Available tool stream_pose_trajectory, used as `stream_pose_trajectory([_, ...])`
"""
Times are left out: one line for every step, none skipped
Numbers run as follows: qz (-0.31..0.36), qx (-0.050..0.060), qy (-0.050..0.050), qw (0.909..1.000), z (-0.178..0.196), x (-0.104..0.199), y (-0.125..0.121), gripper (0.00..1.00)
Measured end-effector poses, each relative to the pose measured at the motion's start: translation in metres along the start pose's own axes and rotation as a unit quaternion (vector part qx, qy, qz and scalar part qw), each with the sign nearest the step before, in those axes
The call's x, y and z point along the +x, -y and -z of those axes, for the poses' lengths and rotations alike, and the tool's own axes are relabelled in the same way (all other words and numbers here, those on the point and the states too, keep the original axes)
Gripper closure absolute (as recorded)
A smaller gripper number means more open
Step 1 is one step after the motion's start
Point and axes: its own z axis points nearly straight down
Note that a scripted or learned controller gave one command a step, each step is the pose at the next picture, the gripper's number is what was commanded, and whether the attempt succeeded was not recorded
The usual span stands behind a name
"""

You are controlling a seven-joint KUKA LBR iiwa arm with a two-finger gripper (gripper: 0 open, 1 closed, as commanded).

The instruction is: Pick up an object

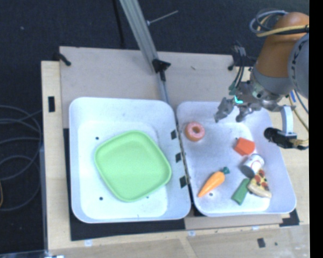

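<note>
Left bin (pixel 81 144) holds a green plate (pixel 132 165), flat & wide, poor pick. Right bin (pixel 204 114): pink donut (pixel 194 131) near the divider, prob. light, stiff plastic, slick; best pinched across the ring. Carrot (pixel 212 182) lower down, tapered, grab at thick end. Green block (pixel 240 191), orange block (pixel 244 146), can (pixel 252 164), pizza slice (pixel 259 185) crowd the right side. Gripper (pixel 232 112) hovers at bin's top edge, jaws spread, nothing between them
</note>
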Motion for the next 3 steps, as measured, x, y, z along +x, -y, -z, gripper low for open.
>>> stream_pose_trajectory([0.0,0.0,0.0,1.0,0.0,0.0,0.0,0.0])
stream_pose_trajectory([0.0,0.003,0.0,1.0,-0.063,-0.001,0.001,0.0])
stream_pose_trajectory([0.0,-0.003,0.001,1.0,-0.109,-0.002,0.0,0.0])
